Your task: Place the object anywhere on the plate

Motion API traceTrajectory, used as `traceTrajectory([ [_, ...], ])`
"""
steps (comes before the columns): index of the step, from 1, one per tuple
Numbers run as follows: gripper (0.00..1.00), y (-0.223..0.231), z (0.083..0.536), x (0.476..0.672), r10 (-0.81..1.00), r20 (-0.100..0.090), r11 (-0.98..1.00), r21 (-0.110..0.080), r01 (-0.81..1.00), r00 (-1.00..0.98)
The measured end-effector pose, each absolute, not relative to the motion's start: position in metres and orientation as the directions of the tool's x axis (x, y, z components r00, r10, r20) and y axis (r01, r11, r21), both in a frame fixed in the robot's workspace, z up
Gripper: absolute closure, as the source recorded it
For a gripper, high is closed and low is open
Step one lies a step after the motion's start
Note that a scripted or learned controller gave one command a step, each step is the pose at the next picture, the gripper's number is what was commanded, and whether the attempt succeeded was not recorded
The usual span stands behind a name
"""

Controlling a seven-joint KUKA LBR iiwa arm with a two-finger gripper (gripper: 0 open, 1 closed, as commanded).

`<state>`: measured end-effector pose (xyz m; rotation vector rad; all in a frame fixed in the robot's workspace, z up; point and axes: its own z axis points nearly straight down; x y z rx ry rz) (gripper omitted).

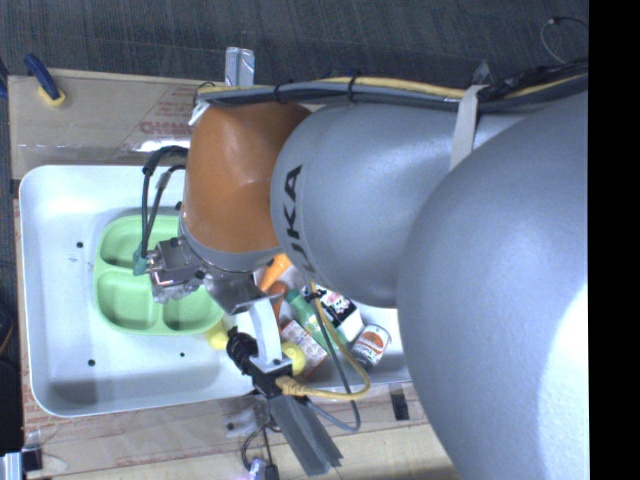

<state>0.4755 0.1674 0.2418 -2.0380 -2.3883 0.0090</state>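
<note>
Plate (pixel 125 278): light green, divided into compartments, lying in the left white bin (pixel 55 298), toward that bin's right side. Arm (pixel 420 228): grey with orange band (pixel 235 183), reaching over the plate's right edge and covering it. Jaws (pixel 170 273): above the plate's right portion; opening and contents cannot be told. Small packaged items (pixel 345 328): clustered right of the plate, partly under the arm. Counter (pixel 90 118): brown, behind the plate.

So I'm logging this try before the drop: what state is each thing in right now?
green plate: lying flat in the left bin, partly under the arm.
left bin: holds the plate.
pile of objects: heaped by the bins' shared edge, partly under the arm.
arm: stretched over both bins.
</note>
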Motion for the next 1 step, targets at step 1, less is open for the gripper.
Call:
traceTrajectory([
  [1,1.00,0.2083,0.3636,0.4756,0.881,0.000,0.473,0.000,0.881,-0.473],
])
